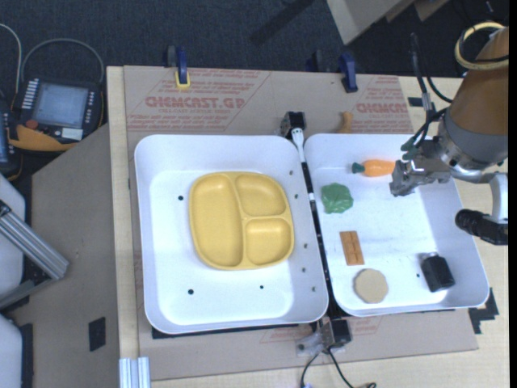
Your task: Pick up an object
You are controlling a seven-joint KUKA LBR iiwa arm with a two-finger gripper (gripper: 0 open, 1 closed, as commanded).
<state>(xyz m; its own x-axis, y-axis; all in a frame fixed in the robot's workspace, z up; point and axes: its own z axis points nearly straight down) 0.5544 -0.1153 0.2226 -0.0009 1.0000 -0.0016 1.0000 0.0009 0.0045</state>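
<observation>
1. Two white bins sit side by side on the tabletop, which is covered with brown board. I take the right bin as my landmark.
2. The left bin touches the right bin's left edge and holds a yellow plate with three compartments.
3. The gripper hangs over the upper right part of the right bin, at the end of the grey arm that comes in from the right.
4. From where I stand I cannot tell how far apart the fingers are. Nothing shows between them.
5. The carrot, orange with a green tip, lies in the top of the right bin, just left of the gripper. Whether the two touch I cannot tell.
6. The green lump lies near the right bin's left wall, below the carrot.
7. The orange-brown bar lies near the middle of the right bin, below the green lump.
8. The tan disc lies near the right bin's bottom edge, just below the bar.
9. The black block lies in the right bin's lower right corner, well apart from the disc.
10. A handheld screen lies off the tabletop, far left of the right bin.
</observation>
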